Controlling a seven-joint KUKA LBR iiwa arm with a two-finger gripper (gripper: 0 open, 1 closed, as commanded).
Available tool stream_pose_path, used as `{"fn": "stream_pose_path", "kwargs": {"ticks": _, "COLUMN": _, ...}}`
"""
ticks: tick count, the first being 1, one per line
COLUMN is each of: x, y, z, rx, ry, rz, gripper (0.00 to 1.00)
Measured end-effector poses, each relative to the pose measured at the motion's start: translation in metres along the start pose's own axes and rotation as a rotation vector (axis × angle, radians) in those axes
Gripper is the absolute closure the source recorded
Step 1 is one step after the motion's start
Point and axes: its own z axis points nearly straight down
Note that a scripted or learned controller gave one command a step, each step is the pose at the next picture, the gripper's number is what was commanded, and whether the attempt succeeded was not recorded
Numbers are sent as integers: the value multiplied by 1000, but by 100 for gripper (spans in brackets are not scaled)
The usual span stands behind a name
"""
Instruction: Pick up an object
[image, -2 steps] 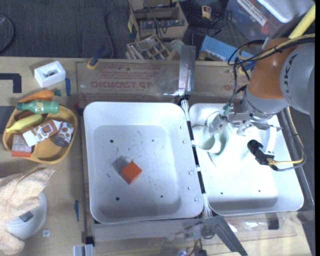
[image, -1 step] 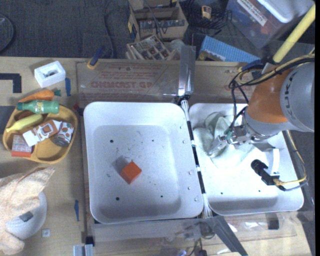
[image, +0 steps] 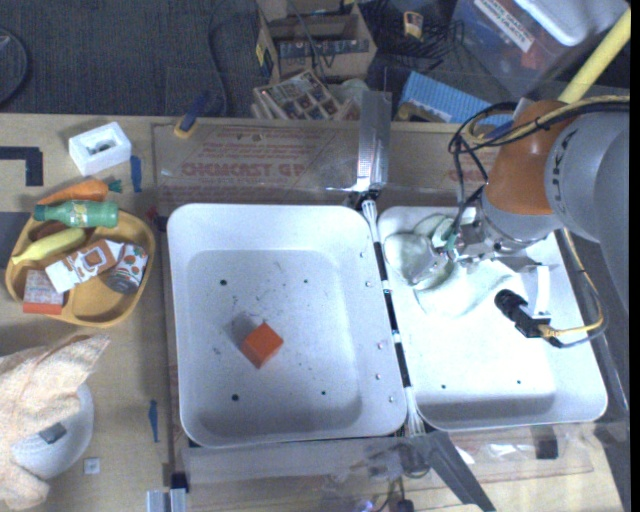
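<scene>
Apparently jaws (image: 432, 262) around clear object (image: 415, 255).

An orange block (image: 264, 344) is lying in the left bin (image: 200, 232), slightly left of its middle, turned at an angle, resting flat on the floor well apart from every wall.

Faint reddish lettering runs across the clear plastic panel (image: 262, 163) lying on the desk (image: 60, 135) behind the left bin (image: 190, 235), but it is too washed out to make out any word. The small packets (image: 95, 262) in the yellow bowl (image: 30, 290) carry printing too small to read.
</scene>
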Motion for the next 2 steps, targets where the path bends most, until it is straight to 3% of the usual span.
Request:
{"fn": "stream_pose_path", "kwargs": {"ticks": 1, "x": -2, "y": 1, "z": -12, "rx": -6, "ry": -2, "rz": 2, "gripper": 100}}
{"fn": "stream_pose_path", "kwargs": {"ticks": 2, "x": -2, "y": 1, "z": -12, "rx": -6, "ry": -2, "rz": 2, "gripper": 0}}
